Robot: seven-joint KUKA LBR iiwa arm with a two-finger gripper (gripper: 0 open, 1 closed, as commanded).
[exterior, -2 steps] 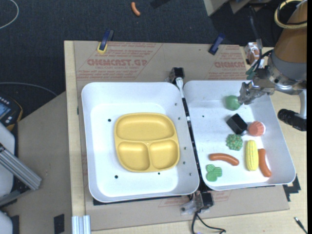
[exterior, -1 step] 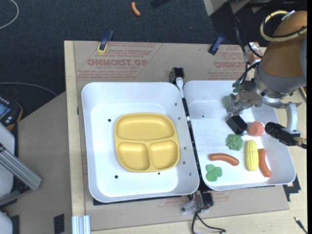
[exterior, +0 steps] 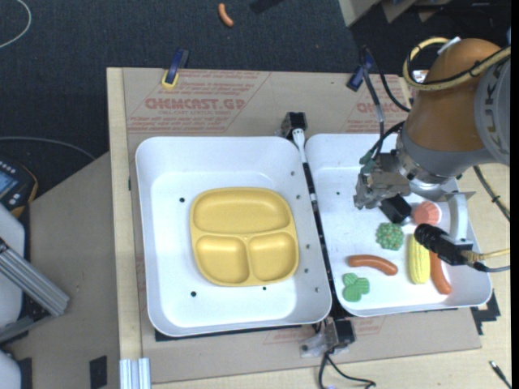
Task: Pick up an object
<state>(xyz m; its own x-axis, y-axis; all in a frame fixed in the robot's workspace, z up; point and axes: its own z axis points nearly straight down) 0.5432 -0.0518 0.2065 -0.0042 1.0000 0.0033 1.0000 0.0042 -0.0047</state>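
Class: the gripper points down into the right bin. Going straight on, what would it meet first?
Probably the bare floor of the right bin beneath the gripper; depth is unclear.

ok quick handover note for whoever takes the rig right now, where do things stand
Tool: over the upper part of the right bin, above its floor; its opening can't be read, nothing seen held.
Right bin: green broccoli piece, yellow corn, sausage, second green piece at the near edge, a pink-orange item beside the arm.
Left bin: yellow divided plate.
Done: no pick seen yet.
Left: grasp an object and lift it.
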